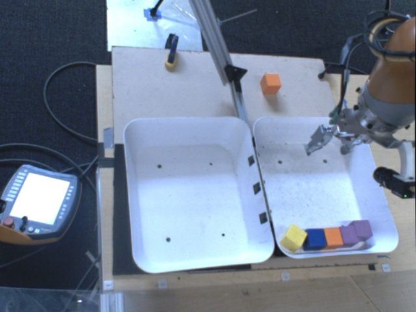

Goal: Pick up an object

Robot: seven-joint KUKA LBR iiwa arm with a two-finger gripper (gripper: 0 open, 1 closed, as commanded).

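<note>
A row of small blocks lies along the near edge of the right bin (383, 203): a yellow block (293, 237), a blue block (316, 238), an orange block (333, 236) and two purple blocks (356, 231). My gripper (333, 143) hangs over the far right part of that bin, well behind the blocks. It is open, its fingers spread apart with nothing between them.
The left bin (133, 174) sits beside the right one. An orange cube (271, 83) rests on the bench behind the bins, outside both. A slanted metal pole (218, 44) crosses above the bench. A yellow clamp (171, 52) and a teach pendant (36, 202) lie to the left.
</note>
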